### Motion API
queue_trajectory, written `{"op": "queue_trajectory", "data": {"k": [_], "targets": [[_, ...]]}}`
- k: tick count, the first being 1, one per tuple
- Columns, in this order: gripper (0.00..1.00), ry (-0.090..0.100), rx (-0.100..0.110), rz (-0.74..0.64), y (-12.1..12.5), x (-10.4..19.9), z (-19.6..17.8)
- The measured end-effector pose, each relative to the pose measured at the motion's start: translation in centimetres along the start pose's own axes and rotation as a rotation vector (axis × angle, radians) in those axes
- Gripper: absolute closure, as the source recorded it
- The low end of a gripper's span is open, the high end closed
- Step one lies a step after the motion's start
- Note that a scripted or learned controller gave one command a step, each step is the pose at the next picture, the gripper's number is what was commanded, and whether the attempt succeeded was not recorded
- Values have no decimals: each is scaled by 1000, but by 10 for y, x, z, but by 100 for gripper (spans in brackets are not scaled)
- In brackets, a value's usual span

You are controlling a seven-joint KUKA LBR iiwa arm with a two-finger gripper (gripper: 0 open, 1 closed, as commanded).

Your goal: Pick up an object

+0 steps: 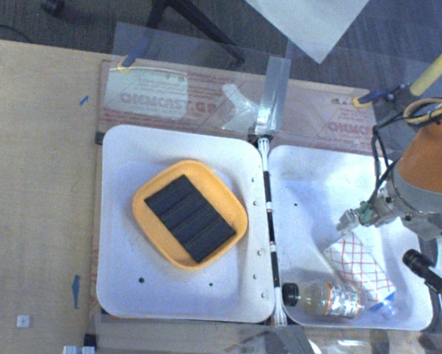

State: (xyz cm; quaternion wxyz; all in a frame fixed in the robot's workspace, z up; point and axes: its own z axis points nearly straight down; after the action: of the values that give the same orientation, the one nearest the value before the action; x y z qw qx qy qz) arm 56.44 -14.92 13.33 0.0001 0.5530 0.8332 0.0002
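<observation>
An orange dish with a black ribbed pad (190,212) lies in the left bin (114,279). In the right bin (316,175) a red-and-white checked paper tray (358,267) lies at the lower right, and a small bottle with a black cap (326,299) lies on its side along the front wall. My gripper (356,219) hangs over the right bin, just above the upper left corner of the checked tray. I see nothing held in it.
A metal divider (273,99) stands behind the seam between the bins. A taped clear sheet (182,100) covers the bench behind them. The arm's orange band (437,157) and cables hang over the right bin's right side. Wooden bench lies to the left.
</observation>
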Motion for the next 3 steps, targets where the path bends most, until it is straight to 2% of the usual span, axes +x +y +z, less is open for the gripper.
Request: {"op": "queue_trajectory", "data": {"k": [1,2,3], "targets": [[0,0,0,0,0,0,0],[0,-3,-2,187,-23,-12,-97],[0,0,0,180,-28,33,16]]}}
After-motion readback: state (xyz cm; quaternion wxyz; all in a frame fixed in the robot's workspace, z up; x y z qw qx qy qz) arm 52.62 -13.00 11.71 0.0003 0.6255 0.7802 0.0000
